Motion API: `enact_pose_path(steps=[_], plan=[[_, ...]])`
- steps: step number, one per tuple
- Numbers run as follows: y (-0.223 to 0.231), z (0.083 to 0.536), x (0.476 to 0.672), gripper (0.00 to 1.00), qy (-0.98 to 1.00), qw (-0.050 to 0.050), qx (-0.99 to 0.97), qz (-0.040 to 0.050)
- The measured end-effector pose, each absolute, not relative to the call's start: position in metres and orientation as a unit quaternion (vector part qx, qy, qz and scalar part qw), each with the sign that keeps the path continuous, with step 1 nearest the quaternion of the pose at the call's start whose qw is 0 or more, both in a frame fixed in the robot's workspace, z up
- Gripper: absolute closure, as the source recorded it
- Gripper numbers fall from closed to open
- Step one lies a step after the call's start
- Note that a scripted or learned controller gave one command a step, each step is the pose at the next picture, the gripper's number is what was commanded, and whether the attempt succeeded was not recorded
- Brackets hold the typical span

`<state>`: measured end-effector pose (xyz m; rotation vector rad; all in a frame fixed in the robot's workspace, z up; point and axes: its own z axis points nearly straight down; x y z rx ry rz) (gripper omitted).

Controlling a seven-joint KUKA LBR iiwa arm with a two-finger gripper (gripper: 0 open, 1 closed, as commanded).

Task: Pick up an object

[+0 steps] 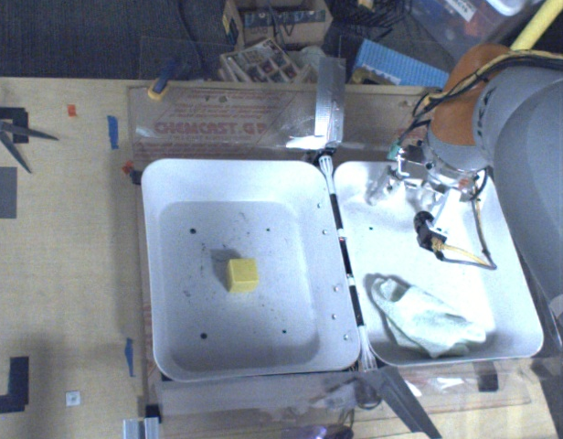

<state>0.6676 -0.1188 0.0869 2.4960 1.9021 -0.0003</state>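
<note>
A small yellow block (243, 274) lies near the middle of the left bin (172, 199). A crumpled white cloth (426, 318) rests in the near part of the right bin (515, 327). My gripper (402, 207) hangs over the far part of the right bin, below the grey wrist with its orange band (464, 71). Its fingers stand apart, open, with nothing between them. The gripper is well away from the cloth and farther still from the yellow block.
A raised divider (341, 245) separates the two bins. A thin cable with a yellow tip (460, 252) trails from the wrist over the right bin. Clutter and boxes (272, 26) sit beyond the bench's far edge. The wooden bench top (53, 245) stretches to the left.
</note>
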Motion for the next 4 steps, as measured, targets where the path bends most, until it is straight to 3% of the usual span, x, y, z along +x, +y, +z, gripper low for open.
enact_pose_path(steps=[1,2,3,4], plan=[[-0.116,0.100,0.670,1.00,0.608,0.003,0.794,0.0027],[-0.117,0.123,0.667,1.00,0.448,0.001,0.894,0.0003],[-0.102,0.131,0.667,1.00,0.528,0.000,0.849,-0.0004],[-0.130,0.129,0.667,1.00,0.346,0.000,0.938,0.0001]])
